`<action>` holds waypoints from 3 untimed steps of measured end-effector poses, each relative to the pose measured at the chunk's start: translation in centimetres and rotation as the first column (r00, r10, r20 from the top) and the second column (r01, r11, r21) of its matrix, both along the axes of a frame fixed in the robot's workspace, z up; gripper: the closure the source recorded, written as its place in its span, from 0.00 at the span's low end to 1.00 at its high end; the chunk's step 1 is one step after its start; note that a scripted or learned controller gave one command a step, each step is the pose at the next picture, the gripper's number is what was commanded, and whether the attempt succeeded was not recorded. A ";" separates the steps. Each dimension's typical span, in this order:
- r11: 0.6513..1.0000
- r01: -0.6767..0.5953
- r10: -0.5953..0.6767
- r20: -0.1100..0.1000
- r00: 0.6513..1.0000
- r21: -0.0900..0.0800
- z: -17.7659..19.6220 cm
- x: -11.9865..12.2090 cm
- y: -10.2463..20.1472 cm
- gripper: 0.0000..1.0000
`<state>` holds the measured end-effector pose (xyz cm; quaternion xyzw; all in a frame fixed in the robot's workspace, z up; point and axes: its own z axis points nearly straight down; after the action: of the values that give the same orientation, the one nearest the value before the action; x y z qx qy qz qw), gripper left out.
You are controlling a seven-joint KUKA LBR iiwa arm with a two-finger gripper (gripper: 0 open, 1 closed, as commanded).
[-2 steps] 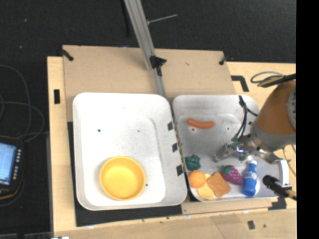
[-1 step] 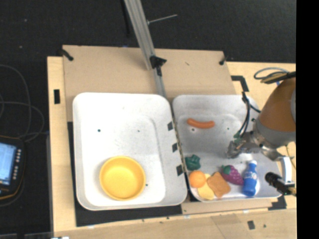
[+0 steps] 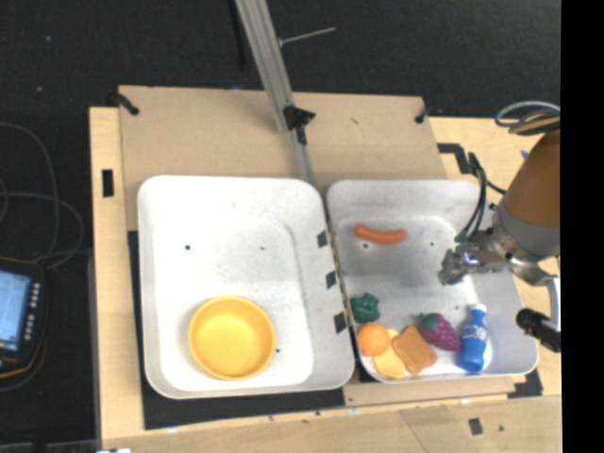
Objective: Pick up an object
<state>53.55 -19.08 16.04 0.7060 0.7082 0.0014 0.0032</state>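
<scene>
1. A yellow bowl point(image 3: 231, 337) sits in the left bin point(image 3: 226, 206), well apart from the jaws point(image 3: 454, 268).
2. In the right bin point(image 3: 406, 201), an orange sausage point(image 3: 380, 235) lies up and left of the jaws; likely light, rigid and smooth, best pinched across its middle.
3. A green piece point(image 3: 365, 304), an orange ball point(image 3: 374, 339) and a tan slice point(image 3: 414, 349) lie below-left.
4. A purple grape bunch point(image 3: 439, 331) and a blue bottle point(image 3: 474, 338) lie just below the jaws; the bottle may slip.
5. I cannot tell whether the jaws are released or clenched; nothing is visibly between them.
</scene>
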 end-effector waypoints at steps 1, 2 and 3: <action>1.000 0.000 0.000 0.001 1.000 0.000 4.5 0.1 0.4 1.00; 1.000 0.000 0.000 0.000 1.000 0.000 9.0 0.7 -0.2 1.00; 1.000 -0.005 0.005 -0.004 1.000 0.004 9.2 1.0 6.0 1.00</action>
<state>54.59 -13.07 25.25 0.7043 0.7099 0.0013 0.0006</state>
